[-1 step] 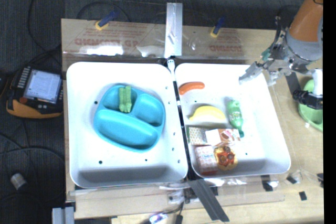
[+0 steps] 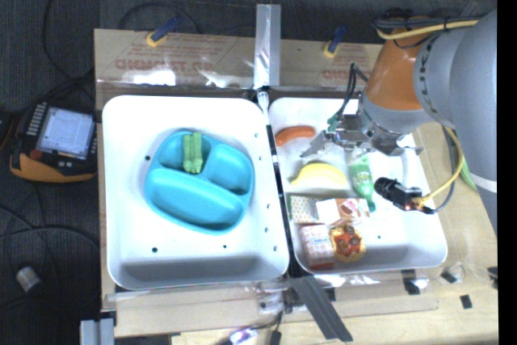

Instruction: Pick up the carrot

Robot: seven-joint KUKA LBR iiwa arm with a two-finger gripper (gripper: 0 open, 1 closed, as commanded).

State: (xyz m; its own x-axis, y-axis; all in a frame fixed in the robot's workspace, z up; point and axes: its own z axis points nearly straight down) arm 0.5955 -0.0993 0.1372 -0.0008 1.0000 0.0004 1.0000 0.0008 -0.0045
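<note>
Two shallow white bins sit side by side on the bench; the left bin (image 2: 121,254) holds a blue divided tray (image 2: 199,182) with a green vegetable piece (image 2: 192,152) in its upper compartment, well to the left of the gripper (image 2: 338,143). The gripper hangs over the right bin (image 2: 432,242), at the end of the grey arm (image 2: 460,85) with its orange band (image 2: 394,77). The fingers (image 2: 313,148) appear spread, with nothing visible between them, though their tips are small and partly merged with the bin floor, so the exact gap is hard to read. The carrot (image 2: 294,134) lies just left of the gripper, near the bin's upper left corner, apart from the fingertips. A yellow curved item (image 2: 317,174) lies just below the gripper. A green bottle (image 2: 361,180) lies below and slightly right, its upper end hidden by the wrist. Packaged items (image 2: 331,232) lie further below; their labels are illegible. The arm body is cut off at the right frame edge.
</note>
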